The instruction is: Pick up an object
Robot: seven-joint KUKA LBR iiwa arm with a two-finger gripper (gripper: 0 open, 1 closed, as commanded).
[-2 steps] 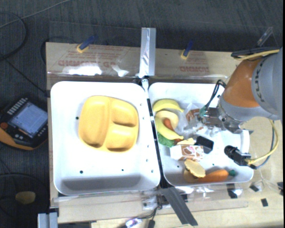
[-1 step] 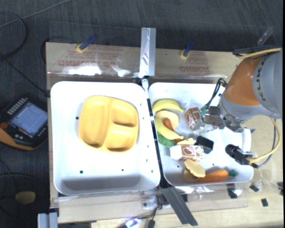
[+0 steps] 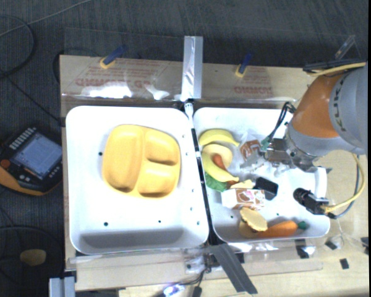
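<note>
The right bin (image 3: 309, 228) holds several toy foods. A yellow banana-like piece (image 3: 217, 137) lies at its upper left, above a yellow and green piece with a red centre (image 3: 215, 163). A small picture box (image 3: 250, 197) and a black block (image 3: 266, 186) sit in the middle. An orange carrot (image 3: 278, 229) and a tan cookie (image 3: 253, 218) lie along the front wall. My gripper (image 3: 267, 148) hangs low over the bin's middle, beside a small brown and white item (image 3: 250, 148). The grey and orange arm (image 3: 324, 113) covers the bin's right part.
The left bin (image 3: 86, 228) holds a yellow divided plate (image 3: 141, 159). A handheld pendant (image 3: 25, 159) lies on the floor at the left. Cables loop from the arm near the right bin's front right corner (image 3: 343, 206). A metal divider (image 3: 198, 166) separates the bins.
</note>
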